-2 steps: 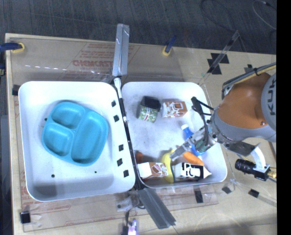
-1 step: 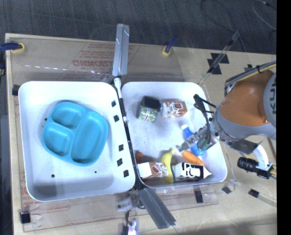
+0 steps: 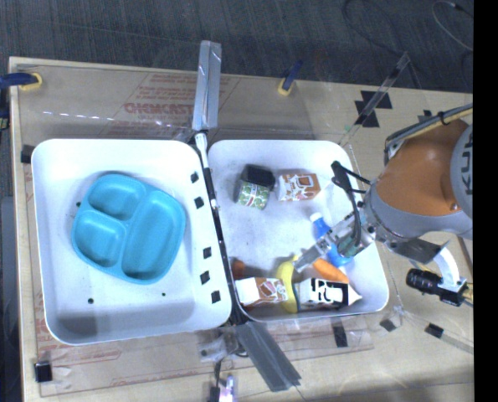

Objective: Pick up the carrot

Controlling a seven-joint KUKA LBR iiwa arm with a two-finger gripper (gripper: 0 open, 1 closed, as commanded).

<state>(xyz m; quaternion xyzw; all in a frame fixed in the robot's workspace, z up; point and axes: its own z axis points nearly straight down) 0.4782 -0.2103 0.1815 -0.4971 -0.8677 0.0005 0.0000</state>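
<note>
**Tool poised right over the carrot**

The carrot lies in the right bin, near its front right corner, long axis running left-right, just behind a black-and-white carton. The tool hangs just above and behind it, almost touching; whether it is released or clenched I cannot tell.

In the right-hand shallow white bin, the two-finger gripper hangs just above the small orange carrot, which lies near that bin's front right corner. A black-and-white carton touches the carrot's front side. The left-hand white bin holds a blue divided plastic plate.
</note>
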